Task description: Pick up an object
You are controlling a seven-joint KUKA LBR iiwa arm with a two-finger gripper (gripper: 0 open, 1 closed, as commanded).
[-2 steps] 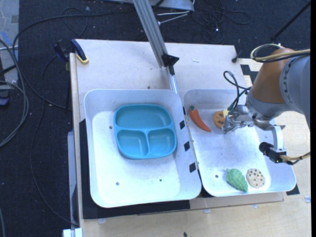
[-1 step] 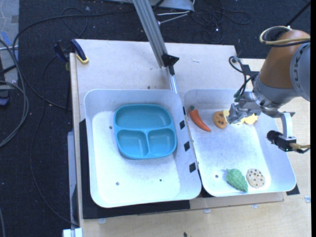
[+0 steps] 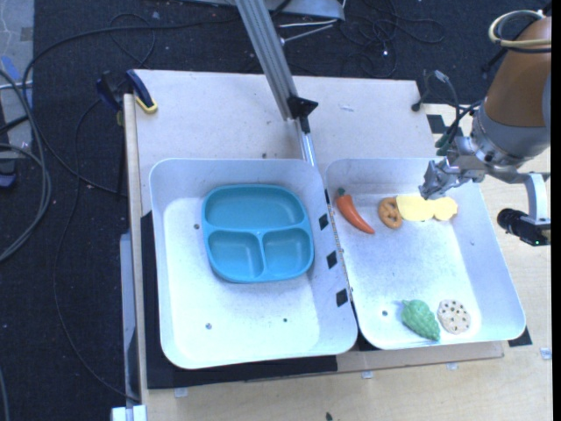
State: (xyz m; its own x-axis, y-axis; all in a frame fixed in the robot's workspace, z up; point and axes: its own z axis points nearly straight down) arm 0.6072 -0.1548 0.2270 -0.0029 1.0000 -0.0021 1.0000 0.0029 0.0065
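My gripper (image 3: 434,189) hangs over the far side of the right bin (image 3: 491,261), right above a yellow flat piece (image 3: 425,209). A small brown cookie (image 3: 390,212) lies just left of that piece, and an orange carrot (image 3: 355,213) lies further left near the bin's left wall. A green leafy item (image 3: 421,318) and a round chocolate-chip cookie (image 3: 453,316) rest at the near edge of the right bin. I cannot make out the finger gap from this angle.
The left bin (image 3: 175,314) holds a blue three-compartment plate (image 3: 259,232). A slanted metal pole (image 3: 267,46) crosses the back of the bench down to the bins' divide. Cables lie on the dark floor around the bench.
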